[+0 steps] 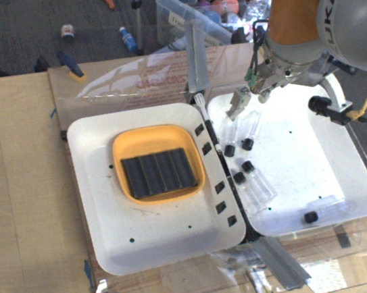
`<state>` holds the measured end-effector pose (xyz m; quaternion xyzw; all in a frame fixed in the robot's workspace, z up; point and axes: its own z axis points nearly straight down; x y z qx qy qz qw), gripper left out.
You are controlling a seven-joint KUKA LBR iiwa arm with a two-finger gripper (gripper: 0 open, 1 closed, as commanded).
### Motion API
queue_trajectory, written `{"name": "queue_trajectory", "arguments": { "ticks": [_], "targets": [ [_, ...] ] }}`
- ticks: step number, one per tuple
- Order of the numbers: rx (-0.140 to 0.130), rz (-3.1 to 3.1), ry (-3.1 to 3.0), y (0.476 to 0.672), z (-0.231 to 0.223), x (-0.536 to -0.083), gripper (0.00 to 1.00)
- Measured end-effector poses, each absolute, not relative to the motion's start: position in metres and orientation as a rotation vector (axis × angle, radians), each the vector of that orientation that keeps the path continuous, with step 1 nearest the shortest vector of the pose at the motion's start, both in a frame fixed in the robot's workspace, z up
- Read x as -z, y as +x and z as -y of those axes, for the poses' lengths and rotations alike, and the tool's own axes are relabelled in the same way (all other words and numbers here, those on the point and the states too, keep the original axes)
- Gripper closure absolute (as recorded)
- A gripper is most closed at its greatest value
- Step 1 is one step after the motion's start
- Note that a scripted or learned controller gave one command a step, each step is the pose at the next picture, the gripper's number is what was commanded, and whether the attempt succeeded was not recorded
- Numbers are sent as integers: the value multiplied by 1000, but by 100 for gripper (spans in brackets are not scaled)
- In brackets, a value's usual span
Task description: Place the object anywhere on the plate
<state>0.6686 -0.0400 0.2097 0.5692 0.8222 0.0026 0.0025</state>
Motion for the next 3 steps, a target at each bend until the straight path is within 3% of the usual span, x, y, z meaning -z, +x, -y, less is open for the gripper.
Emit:
{"name": "queue_trajectory", "arguments": {
  "ticks": [1,2,3],
  "targets": [
    [-16,-2573,1785,670,41,-222,100],
    [-15,-2573,1785,670,41,-222,0],
    [-24,-2567,1784,671,41,-233,100]
  ]
}}
